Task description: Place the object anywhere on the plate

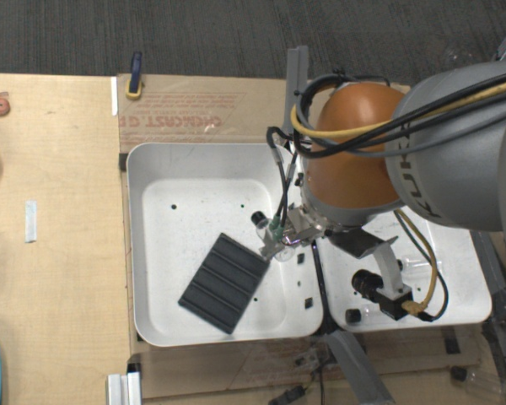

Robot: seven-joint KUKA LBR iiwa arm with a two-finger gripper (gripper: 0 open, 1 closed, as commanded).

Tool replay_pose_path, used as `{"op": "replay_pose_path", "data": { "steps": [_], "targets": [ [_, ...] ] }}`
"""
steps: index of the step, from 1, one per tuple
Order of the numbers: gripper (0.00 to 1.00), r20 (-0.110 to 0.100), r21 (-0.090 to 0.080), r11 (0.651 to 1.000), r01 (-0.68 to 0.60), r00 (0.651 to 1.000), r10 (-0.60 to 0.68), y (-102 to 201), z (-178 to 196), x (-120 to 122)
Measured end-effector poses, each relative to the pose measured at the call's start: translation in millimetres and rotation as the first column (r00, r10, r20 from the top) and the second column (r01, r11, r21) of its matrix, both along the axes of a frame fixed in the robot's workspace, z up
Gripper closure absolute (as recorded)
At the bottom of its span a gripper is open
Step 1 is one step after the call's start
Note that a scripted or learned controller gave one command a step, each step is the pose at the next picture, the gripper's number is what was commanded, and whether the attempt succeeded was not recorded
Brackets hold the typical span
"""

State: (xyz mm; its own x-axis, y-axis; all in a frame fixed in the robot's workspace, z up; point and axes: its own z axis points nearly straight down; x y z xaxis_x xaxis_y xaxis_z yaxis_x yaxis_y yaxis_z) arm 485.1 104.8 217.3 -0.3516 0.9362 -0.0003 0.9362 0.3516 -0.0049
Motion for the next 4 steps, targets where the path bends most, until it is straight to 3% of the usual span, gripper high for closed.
{"op": "replay_pose_path", "data": {
  "steps": [1,2,3,4],
  "targets": [
    [1.00,0.002,0.000,0.999,-0.040,0.999,0.040,32,36,34],
    [0.00,0.002,0.000,0.999,-0.040,0.999,0.040,32,36,34],
    [1.00,0.000,-0.002,0.999,-0.037,0.999,0.037,30,44,34],
    [1.00,0.003,0.000,0.984,-0.177,0.984,0.177,64,131,51]
  ]
}}
